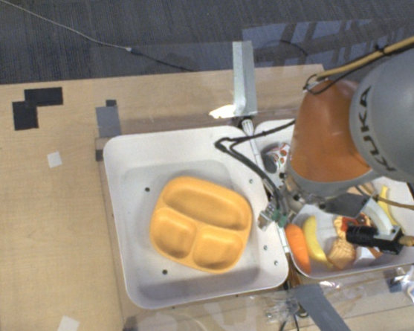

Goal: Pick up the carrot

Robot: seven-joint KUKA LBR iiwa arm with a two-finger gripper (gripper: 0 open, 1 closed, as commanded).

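- Arm [404, 122]: grey, with an orange band [324, 146] above the wrist. It enters from the right of the frame and covers the upper part of the right bin [354, 266].
- Gripper [281, 210]: sits low over the left edge of the right bin, close to the wall shared by the two bins. The wrist hides it from above, so I cannot tell how far open it is. No item is seen in its grasp.
- Carrot [298, 246]: lies in the lower left corner of the right bin, just below the gripper in the frame. Its length runs roughly top to bottom, just beside the bin's left wall. Whether the gripper touches it cannot be told.
- Banana [313, 239]: lies immediately right of the carrot, roughly parallel to it, touching or nearly so.
- Tan lumpy item [341, 254]: sits right of the banana, near the bin's lower rim.
- Small red item [358, 221]: sits above the tan item, too hidden to identify.
- Left bin [132, 230]: holds a yellow divided plate [199, 222] with three compartments, set at a slant near the bin's middle.
- Bench [44, 241]: pale wood, with black angular marks [35, 106] at the upper left of the frame.
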